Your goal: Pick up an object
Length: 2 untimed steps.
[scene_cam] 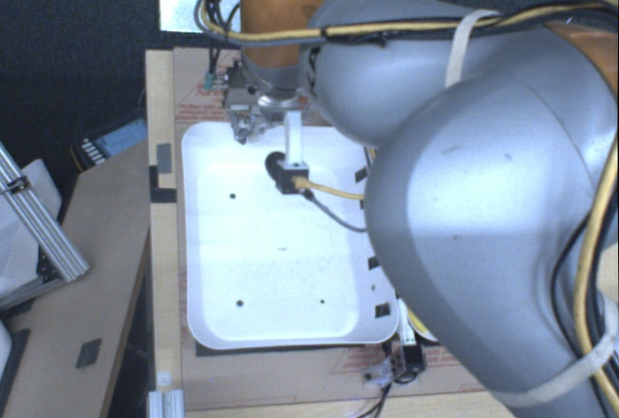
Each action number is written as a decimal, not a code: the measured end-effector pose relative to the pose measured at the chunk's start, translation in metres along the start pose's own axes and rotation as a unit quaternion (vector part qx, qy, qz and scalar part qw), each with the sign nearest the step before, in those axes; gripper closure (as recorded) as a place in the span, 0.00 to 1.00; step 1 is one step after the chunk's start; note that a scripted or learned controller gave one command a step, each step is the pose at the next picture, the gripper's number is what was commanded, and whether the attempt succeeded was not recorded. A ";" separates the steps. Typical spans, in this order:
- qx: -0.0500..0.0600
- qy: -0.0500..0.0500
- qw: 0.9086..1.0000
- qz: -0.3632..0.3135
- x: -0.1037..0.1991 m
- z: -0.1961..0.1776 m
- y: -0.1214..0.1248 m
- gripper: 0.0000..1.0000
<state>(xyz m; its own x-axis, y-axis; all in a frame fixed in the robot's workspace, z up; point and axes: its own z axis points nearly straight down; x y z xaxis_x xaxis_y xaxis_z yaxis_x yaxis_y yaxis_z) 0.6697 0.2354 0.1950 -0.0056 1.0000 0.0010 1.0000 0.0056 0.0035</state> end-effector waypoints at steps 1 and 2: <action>-0.005 0.002 1.000 0.000 -0.001 -0.104 0.001 1.00; 0.005 -0.002 1.000 0.004 -0.058 -0.073 -0.082 1.00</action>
<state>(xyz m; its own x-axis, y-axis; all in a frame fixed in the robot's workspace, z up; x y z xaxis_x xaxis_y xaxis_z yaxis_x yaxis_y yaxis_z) 0.5876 0.1771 0.2676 0.0027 1.0000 -0.0023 1.0000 -0.0028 -0.0071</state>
